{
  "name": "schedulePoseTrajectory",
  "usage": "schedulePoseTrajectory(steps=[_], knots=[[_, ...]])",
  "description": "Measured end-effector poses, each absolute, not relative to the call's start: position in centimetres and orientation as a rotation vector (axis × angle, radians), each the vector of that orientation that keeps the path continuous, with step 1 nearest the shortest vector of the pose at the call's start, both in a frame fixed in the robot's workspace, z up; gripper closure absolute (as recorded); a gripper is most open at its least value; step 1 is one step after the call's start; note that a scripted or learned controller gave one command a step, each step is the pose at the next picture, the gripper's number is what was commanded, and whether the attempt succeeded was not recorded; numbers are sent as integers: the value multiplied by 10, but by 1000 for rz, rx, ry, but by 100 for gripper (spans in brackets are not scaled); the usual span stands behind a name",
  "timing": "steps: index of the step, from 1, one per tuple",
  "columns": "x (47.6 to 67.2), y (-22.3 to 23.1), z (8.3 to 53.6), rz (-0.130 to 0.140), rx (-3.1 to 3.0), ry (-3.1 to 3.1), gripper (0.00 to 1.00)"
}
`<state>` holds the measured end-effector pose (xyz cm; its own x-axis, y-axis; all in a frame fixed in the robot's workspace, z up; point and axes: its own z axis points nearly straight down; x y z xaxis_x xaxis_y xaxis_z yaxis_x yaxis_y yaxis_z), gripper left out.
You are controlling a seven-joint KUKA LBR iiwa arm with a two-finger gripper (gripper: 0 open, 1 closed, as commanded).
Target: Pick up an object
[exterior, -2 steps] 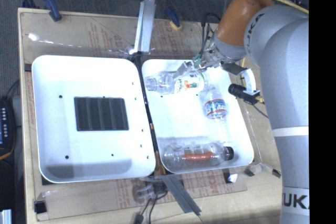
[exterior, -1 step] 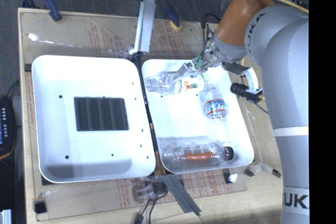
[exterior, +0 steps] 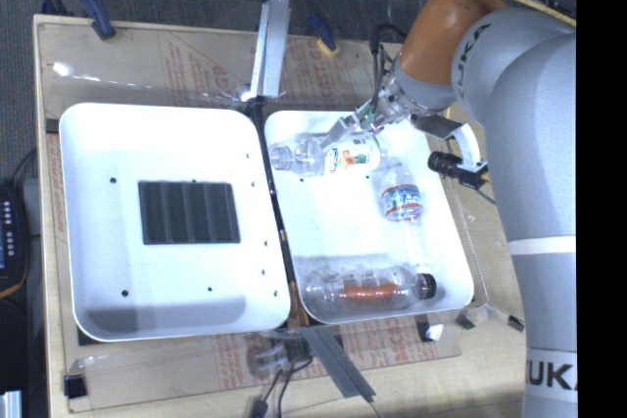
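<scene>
Camera view has the tool (exterior: 361,120) low over the back of the right bin (exterior: 456,255), its tip down among the clear plastic there; whether it is released or clenched I cannot tell, since glare and transparent plastic blur that spot. Just under and beside the tip lies a small clear bottle (exterior: 313,155) on its side, with a green-and-orange label towards its right end, touching or nearly touching the tool; this looks the likeliest thing to be picked. A little nearer the front and to the right lies a second small bottle (exterior: 400,198) with a blue-and-red label, apart from the first; along the front wall of the bin lies a large bottle (exterior: 367,288) with a dark cap and reddish contents, well apart from the tool. The left bin (exterior: 88,210) carries only a dark ribbed panel (exterior: 189,211); both bins sit on the worktop (exterior: 59,64).

I judge the small bottle light, thin-walled and slick, apt to roll on the smooth bin floor and to dent if squeezed hard; the best hold would be across the labelled middle of the body, square to its long axis, where the label gives some friction; the tapered neck would likely slip.
</scene>
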<state>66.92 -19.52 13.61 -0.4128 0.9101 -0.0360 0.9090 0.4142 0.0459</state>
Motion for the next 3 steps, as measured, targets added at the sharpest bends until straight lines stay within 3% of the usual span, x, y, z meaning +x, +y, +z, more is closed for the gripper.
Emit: schedulePoseTrajectory(steps=[1, 2, 3], knots=[[607, -190, 133, 8, 1462, 2712, 0], [642, -178, 98, -1, 1384, 2817, 0], [642, -179, 109, -5, 1379, 2819, 100]])
